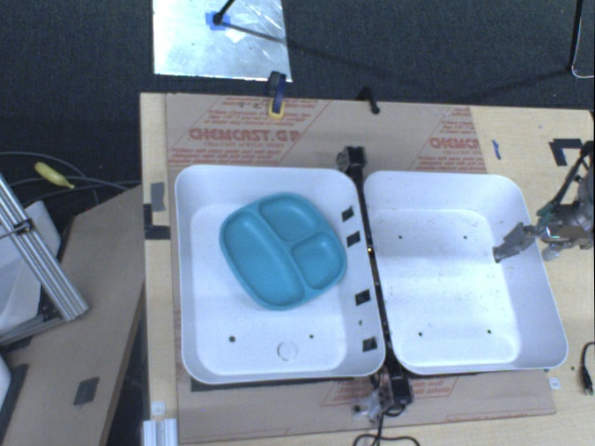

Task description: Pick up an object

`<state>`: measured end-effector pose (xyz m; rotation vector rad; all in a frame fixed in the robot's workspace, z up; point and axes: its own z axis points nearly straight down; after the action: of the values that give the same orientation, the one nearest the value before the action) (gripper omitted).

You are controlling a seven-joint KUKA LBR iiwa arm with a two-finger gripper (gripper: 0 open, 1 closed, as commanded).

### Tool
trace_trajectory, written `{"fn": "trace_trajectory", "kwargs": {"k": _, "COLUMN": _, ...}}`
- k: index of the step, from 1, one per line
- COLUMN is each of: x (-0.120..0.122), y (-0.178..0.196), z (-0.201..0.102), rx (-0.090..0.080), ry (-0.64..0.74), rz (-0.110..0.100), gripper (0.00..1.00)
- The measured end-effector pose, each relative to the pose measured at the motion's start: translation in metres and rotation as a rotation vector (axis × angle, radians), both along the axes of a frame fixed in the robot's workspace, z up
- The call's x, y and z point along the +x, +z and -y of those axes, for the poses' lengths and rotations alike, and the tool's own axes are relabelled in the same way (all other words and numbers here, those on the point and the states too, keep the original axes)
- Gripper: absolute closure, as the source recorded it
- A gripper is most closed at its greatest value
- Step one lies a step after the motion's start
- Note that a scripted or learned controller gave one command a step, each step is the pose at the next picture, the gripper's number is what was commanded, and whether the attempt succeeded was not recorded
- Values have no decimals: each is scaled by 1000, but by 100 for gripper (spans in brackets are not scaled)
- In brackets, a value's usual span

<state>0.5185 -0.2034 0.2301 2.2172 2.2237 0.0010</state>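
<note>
A blue divided plate (282, 249) lies flat in the left bin (200, 277), a little back of its middle. A small pale ring (286, 349) sits on that bin's floor near the front wall. My gripper (514, 242) hangs at the right rim of the right bin (446, 342), far from the plate, with nothing visibly in it. It reaches in from the right edge of the view, pointing left and slightly down over the bin wall.
Both bins rest on a brown cardboard sheet (325, 124). Black clips (358, 268) line the seam between the bins. A shiny metal sheet (218, 26) lies behind the bench, and an aluminium frame (33, 258) stands at the far left.
</note>
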Motion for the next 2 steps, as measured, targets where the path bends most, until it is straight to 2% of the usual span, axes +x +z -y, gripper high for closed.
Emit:
{"fn": "trace_trajectory", "kwargs": {"k": 1, "x": 72, "y": 79, "z": -28, "rx": -3, "ry": 7, "rz": 13, "gripper": 0}}
{"fn": "trace_trajectory", "kwargs": {"k": 2, "x": -36, "y": -15, "z": 5, "rx": 3, "ry": -10, "rz": -13, "gripper": 0}}
